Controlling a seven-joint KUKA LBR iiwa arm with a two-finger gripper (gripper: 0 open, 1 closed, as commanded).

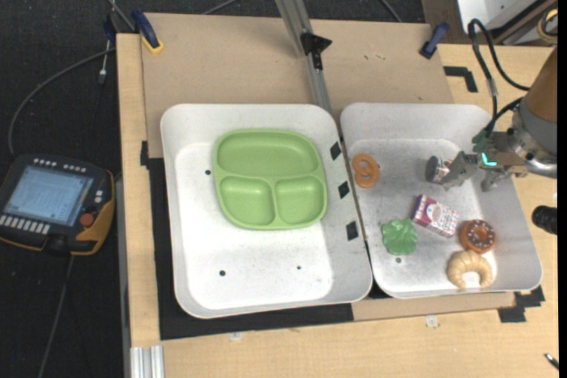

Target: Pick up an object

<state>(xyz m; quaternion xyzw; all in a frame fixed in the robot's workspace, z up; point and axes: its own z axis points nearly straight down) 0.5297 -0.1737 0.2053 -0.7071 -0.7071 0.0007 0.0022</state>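
My gripper (462, 175) hangs over the upper part of the right bin (403, 124), its fingers spread open with nothing between them. Just below it lies a small purple and white box (435, 216). A green leafy toy (400, 236) sits to the box's left. On the box's right is a chocolate donut (477, 235), and a croissant (469, 268) lies near the bin's front rim. An orange ring-shaped pastry (365, 170) rests near the bin's left wall, well left of the gripper.
The left bin (190, 279) holds a green divided plate (269, 178). A metal pole (292, 4) slants down to the gap between the bins. A teach pendant (53, 204) lies off the bench on the left.
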